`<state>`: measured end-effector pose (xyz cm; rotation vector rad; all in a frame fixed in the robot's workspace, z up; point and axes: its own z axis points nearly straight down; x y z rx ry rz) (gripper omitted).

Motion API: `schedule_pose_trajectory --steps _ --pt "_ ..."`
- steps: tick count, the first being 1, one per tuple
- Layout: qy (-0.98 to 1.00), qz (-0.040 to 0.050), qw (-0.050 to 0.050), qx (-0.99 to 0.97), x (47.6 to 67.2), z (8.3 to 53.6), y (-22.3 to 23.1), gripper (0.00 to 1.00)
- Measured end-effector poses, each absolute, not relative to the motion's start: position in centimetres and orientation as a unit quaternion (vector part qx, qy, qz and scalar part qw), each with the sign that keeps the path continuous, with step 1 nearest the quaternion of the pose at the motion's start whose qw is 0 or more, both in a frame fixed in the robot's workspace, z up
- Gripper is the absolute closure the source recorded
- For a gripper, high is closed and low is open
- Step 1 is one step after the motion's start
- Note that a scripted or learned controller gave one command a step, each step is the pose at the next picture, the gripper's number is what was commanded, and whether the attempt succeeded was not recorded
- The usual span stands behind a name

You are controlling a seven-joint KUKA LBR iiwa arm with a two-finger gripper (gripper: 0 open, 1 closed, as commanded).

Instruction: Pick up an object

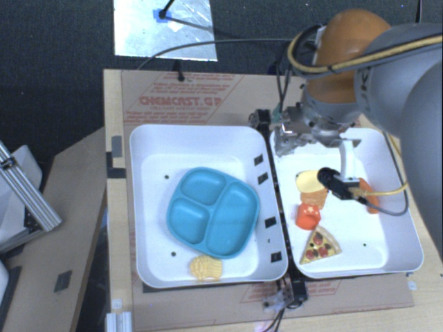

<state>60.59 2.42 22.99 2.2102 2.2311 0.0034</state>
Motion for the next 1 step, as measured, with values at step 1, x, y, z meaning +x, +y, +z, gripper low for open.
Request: schedule_pose_trajectory --steps 1 --pt "0.711 0.0023 0.0 0.703 61.61 23.72 8.35 1.0"
